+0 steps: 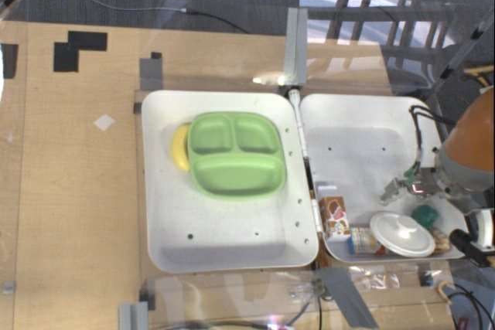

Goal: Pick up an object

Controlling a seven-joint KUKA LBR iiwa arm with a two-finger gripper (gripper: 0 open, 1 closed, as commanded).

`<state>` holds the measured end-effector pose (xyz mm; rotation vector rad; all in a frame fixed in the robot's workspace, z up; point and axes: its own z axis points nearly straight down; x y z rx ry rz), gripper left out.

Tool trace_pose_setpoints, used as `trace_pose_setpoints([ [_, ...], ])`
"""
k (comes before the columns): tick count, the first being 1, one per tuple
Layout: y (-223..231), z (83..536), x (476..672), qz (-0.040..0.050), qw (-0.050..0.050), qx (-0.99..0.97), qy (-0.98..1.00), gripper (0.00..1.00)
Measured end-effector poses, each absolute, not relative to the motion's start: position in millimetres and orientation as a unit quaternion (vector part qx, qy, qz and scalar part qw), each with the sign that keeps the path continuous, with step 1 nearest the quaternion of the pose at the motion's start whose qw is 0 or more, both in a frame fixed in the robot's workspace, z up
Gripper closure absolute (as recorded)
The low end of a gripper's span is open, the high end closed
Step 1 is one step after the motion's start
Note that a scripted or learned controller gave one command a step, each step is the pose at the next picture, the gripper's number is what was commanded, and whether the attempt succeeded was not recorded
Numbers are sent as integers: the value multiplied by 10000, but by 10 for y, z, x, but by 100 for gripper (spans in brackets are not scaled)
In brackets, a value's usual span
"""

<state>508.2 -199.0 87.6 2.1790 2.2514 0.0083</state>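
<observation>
Green plastic divided tray (pixel 235 154) is sat in the middle of the left shallow white bin (pixel 224 243), with a yellow rounded object (pixel 179 148) tucked at its 9 o'clock edge. Over in the right white bin (pixel 363 127), a round white lid (pixel 401 234) is parked around 6 o'clock, a small printed carton (pixel 334 216) at its 9 o'clock, and a dark green object (pixel 425 214) at its 1 o'clock. The gripper (pixel 402 188) is seen above the lid; finger state can't be told tbh.

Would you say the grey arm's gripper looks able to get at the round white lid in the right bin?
Probably yes: the round white lid lies uncovered on top, near the gripper, with nothing over it.
</observation>
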Motion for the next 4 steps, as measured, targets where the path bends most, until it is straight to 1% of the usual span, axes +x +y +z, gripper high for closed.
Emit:
trace_pose_setpoints([
  [1,-2053,878,4914,32,58,6435,7654,0],
  [2,-2051,2022,5783,9,49,3929,9196,0],
  [3,-1624,1914,6024,12,36,4650,8853,0],
  [4,-1643,1565,6095,12,27,5908,8068,0],
])
